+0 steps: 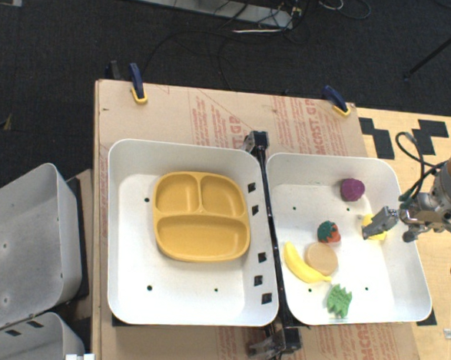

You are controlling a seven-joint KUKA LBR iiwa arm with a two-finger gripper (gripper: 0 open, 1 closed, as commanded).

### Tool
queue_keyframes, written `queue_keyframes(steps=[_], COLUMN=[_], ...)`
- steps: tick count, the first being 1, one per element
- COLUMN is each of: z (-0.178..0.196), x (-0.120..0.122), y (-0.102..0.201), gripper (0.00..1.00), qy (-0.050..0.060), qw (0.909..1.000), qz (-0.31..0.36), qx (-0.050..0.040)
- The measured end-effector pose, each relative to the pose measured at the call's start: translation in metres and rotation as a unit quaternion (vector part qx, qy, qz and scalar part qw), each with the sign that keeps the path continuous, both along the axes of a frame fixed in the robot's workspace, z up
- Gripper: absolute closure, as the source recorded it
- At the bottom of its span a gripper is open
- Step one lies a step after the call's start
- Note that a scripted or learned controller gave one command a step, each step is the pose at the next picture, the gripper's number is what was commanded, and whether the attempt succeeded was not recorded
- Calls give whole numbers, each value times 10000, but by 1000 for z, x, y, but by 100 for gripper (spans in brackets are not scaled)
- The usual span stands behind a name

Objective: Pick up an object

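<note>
My gripper (pixel 397 226) hangs over the right part of the right bin (pixel 403 288), open, its fingers pointing left. A small yellow object (pixel 374 226) lies at the tip of the left finger (pixel 385 218), beside it rather than between the fingers. Further left in this bin lie a purple ball (pixel 353 189), a red and green item (pixel 329 233), a tan disc (pixel 321 260), a yellow banana (pixel 302 267) and a green leafy piece (pixel 339 299). The banana touches the disc.
The left bin (pixel 126 284) holds a yellow divided plate (pixel 202 216). A black divider (pixel 267 224) runs between the bins. A grey tub (pixel 21 246) stands off the bench at the left. Cables hang at the right by the arm (pixel 450 183).
</note>
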State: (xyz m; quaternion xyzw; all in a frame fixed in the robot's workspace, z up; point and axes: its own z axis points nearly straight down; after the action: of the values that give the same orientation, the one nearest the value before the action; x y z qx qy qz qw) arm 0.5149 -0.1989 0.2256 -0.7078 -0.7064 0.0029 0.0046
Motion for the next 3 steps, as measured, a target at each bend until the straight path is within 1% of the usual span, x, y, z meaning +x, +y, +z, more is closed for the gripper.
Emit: queue_keyframes(steps=[1, 2, 3], z=[5, -58, -118], x=[2, 2, 5], y=[0, -3, 6], gripper=[0, 0, 0], qy=[-50, -23, -24], qw=[10000, 10000, 10000], qz=[14, -1, 6], qx=[-13, -3, 0])
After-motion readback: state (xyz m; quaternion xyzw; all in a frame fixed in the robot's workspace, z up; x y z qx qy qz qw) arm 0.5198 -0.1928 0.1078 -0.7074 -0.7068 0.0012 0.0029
